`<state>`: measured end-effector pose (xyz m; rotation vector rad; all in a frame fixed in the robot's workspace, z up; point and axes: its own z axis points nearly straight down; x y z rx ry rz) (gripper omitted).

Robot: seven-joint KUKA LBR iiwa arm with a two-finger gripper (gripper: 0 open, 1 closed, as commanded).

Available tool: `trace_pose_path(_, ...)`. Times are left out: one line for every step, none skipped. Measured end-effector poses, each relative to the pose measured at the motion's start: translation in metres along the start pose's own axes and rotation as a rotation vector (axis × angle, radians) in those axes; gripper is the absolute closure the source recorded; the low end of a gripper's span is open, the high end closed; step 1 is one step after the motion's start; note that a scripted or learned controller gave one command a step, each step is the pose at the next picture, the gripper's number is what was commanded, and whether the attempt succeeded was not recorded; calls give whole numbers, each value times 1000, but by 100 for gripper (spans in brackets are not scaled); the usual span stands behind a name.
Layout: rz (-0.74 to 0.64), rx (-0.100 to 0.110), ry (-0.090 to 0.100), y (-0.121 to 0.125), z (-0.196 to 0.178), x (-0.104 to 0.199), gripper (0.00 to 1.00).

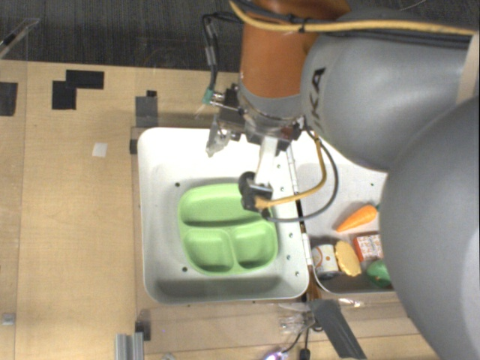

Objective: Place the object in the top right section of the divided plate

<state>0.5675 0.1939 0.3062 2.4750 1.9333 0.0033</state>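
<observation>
- Gripper (220, 135): grey metal, above the far edge of the left bin (159, 223); open or closed state cannot be told.
- Divided plate (225, 227): smooth green plastic with rounded corners and three sections, at the left bin's centre.
- Right bin (352, 184): holds a tapered orange carrot (358, 217) and a boxy red carton (367, 247) near its front edge.

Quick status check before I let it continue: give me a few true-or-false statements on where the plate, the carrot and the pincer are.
1. The green divided plate lies in the left bin. True.
2. The carrot lies on the plate. False: it lies in the right bin.
3. The plate has one large section and two smaller ones. True.
4. The pincer hangs over the right bin. False: it is over the left bin, near that bin's upper edge in the view, past the plate.
</observation>
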Motion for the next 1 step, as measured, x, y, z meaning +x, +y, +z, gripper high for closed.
trace_pose_path(0,0,0,0,0,0,0)
